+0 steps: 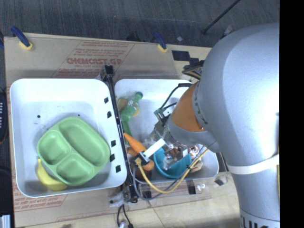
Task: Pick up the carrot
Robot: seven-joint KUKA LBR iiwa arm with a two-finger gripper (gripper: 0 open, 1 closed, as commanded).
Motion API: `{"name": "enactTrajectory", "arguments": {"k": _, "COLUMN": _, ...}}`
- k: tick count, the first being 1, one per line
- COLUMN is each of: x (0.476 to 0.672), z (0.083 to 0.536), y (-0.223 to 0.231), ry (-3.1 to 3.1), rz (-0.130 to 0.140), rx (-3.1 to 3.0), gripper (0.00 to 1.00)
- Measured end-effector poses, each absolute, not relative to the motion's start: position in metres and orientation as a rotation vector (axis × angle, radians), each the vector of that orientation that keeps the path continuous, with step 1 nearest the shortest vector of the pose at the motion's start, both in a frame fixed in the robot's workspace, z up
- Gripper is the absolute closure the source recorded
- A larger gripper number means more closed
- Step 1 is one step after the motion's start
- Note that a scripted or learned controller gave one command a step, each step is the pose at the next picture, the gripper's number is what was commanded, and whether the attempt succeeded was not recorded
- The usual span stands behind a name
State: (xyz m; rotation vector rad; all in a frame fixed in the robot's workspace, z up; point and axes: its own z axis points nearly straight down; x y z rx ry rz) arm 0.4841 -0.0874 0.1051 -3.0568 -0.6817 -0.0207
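The carrot (pixel 134 143) lies in the right bin (pixel 156 85), close to its left wall, pointing up-left. My gripper (pixel 166 151) is low in the same bin, just right of the carrot and over the rim of a blue bowl (pixel 176 167). The wrist and the big grey arm cover most of the gripper. From here, nothing can be seen held in it.
A green bottle (pixel 129 107) lies at the back left of the right bin. A small orange-brown piece (pixel 147 165) sits by the bowl. The left bin (pixel 28 94) holds a green divided plate (pixel 73 148) on top of a yellow object (pixel 47 179).
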Motion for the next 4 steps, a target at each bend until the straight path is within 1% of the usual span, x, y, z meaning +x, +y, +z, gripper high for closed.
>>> {"name": "enactTrajectory", "arguments": {"k": 1, "x": 0.482, "z": 0.095, "y": -0.096, "ry": -0.351, "rz": -0.018, "rx": -3.121, "gripper": 0.00}}
{"name": "enactTrajectory", "arguments": {"k": 2, "x": 0.568, "z": 0.194, "y": -0.042, "ry": -0.406, "rz": 0.004, "rx": -3.107, "gripper": 0.00}}
{"name": "enactTrajectory", "arguments": {"k": 3, "x": 0.493, "z": 0.190, "y": -0.033, "ry": -0.392, "rz": 0.020, "rx": -3.108, "gripper": 0.00}}
{"name": "enactTrajectory", "arguments": {"k": 4, "x": 0.475, "z": 0.190, "y": -0.026, "ry": -0.339, "rz": 0.022, "rx": -3.115, "gripper": 0.00}}
